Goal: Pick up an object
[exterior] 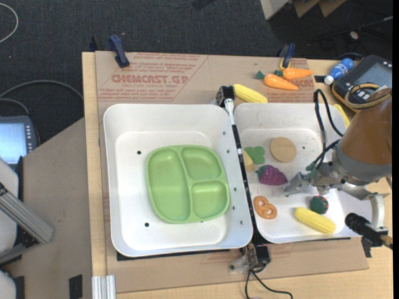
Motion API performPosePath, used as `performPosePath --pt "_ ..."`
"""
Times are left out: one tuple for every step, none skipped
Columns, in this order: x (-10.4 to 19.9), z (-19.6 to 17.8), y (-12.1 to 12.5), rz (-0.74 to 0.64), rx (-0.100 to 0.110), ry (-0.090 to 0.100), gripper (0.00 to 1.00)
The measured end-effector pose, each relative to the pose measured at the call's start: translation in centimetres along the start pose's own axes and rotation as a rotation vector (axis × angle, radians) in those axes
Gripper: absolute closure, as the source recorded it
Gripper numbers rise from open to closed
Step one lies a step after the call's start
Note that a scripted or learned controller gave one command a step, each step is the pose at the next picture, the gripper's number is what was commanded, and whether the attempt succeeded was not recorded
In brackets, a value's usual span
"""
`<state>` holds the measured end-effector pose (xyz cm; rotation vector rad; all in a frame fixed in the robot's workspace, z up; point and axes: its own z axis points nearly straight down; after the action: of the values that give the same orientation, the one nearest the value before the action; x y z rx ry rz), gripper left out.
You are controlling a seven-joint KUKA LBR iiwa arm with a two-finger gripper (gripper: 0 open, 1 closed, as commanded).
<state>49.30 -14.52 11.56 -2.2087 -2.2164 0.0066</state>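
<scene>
- The gripper (298, 184) sits low in the right bin (293, 116), coming in from the right edge, with its tips pointing toward the purple grapes (272, 175).
- Honestly can't tell whether the claw is released or clenched, the tip end is just a small grey blur here. Nothing is visibly sitting between the tips, so I wouldn't call anything grabbed yet.
- Using the grapes as the landmark: the gripper is just right of them, a tan round disc (282, 149) is up and slightly right, a green leafy piece (255, 154) is up and left, the pretzel (265, 207) is below, and the corn cob (315, 220) is down and well right.
- There's also a small dark green and red thing (320, 203) right of the grapes, close under the wrist.
- My guess is the grapes are the target, since they're nearest the tips. Could also be that little green one.
- To do this well, I'd centre over the grapes' bulk, not the edge. They're lumpy, so an off-centre pinch would probably squirt them sideways.
- Come down straight, close across the narrower side, then lift slowly.
- Watch the left wall of the right bin, left of the grapes: a shove that way could wedge them against it.
- The left bin (118, 167) with the green divided plate (187, 183) lies well left of the grapes and plays no part here.
</scene>
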Motion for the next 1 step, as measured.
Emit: performPosePath --pt "5.47 3.29 6.22 -0.004 -0.015 -0.004 0.00"
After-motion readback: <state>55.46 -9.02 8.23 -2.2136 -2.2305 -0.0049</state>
